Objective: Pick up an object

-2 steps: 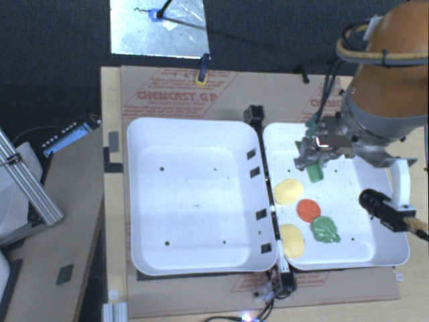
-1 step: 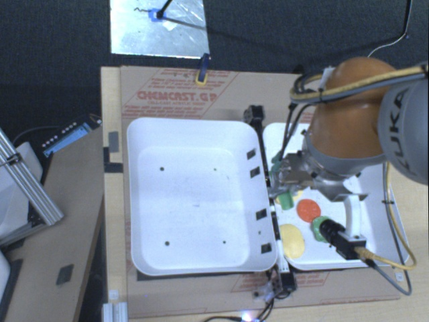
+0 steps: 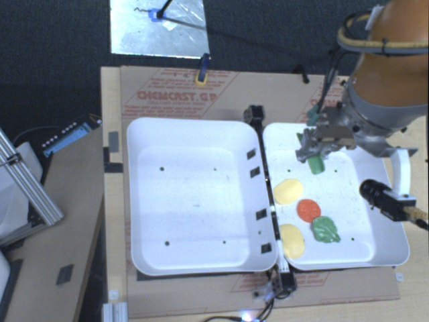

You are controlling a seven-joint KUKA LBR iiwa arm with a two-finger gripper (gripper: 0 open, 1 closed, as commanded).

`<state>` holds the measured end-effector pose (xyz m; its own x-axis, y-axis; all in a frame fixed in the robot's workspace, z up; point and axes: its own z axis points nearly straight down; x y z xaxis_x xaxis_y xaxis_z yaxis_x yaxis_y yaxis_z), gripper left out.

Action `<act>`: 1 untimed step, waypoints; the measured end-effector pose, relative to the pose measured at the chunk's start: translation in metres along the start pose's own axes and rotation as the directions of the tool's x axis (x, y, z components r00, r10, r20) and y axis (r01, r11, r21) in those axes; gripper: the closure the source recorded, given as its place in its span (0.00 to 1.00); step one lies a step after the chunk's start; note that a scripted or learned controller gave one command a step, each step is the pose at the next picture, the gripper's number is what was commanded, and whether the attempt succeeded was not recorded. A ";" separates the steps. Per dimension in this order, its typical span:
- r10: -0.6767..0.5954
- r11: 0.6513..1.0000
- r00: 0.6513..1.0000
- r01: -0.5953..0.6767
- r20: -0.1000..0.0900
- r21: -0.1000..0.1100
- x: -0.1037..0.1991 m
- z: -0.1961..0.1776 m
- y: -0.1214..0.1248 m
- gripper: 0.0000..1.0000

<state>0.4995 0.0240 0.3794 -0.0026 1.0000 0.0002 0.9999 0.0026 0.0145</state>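
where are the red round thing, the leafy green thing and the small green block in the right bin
red round thing [image 3: 308, 210]: camera view, its middle
leafy green thing [image 3: 326, 229]: camera view, its middle
small green block [image 3: 316, 165]: camera view, its visible lower part

The grey arm [image 3: 392, 59] runs out of sight past the top and right edges, cut off just above its orange band. Its bulk covers the far right corner of the right bin [image 3: 348, 257]. The claw [image 3: 312, 154] sits over the upper end of a green piece [image 3: 317, 166], hiding that end, and whether it grips the piece cannot be told. Red lettering on the cardboard sheet [image 3: 174, 92] under both bins is partly covered by them. Dark specks on the floor of the left bin [image 3: 194, 180] are too small to identify. A silver sheet [image 3: 157, 19] is cut by the top edge, and a metal frame [image 3: 27, 193] by the left edge.
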 end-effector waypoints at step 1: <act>-0.008 1.000 1.000 0.008 -0.001 0.026 0.089 0.121 -0.017 1.00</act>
<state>0.4839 0.1129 0.2578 -0.0111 0.9999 0.0011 0.9999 0.0111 -0.0119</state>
